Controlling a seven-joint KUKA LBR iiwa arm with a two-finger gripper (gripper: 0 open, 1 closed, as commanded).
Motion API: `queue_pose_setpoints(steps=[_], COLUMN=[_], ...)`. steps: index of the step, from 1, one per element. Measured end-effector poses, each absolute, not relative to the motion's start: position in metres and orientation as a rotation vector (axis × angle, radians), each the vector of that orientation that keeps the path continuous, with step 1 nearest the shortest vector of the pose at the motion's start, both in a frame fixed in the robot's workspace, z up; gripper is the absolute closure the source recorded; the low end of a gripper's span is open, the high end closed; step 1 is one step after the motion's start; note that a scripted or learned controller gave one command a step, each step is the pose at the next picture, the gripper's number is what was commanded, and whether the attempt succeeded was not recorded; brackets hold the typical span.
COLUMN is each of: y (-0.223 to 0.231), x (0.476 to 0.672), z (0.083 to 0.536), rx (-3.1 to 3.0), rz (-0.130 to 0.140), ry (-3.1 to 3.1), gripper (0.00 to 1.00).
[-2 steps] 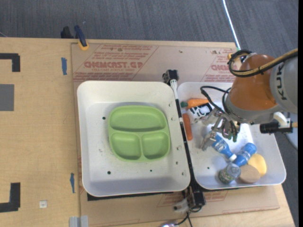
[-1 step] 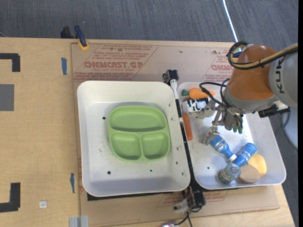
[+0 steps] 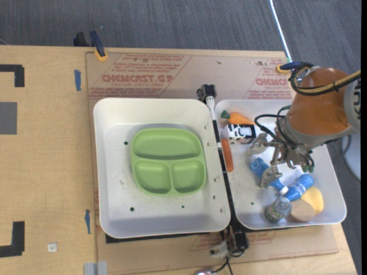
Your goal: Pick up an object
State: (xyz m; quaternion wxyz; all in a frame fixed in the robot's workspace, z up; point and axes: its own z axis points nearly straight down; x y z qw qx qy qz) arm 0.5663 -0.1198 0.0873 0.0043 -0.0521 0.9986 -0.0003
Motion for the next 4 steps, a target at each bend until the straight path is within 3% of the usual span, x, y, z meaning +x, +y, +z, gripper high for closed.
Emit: queue_pose_setpoints(steps=[1,4], y=[-0.0915,-0.0916], x=[0.554,0.5539], z=[0.0875,0.0875], rx=[-0.249,-0.249], rz=[-0.001,-0.001], ry=[3.122,3.122], gripper=[0.0,0.0])
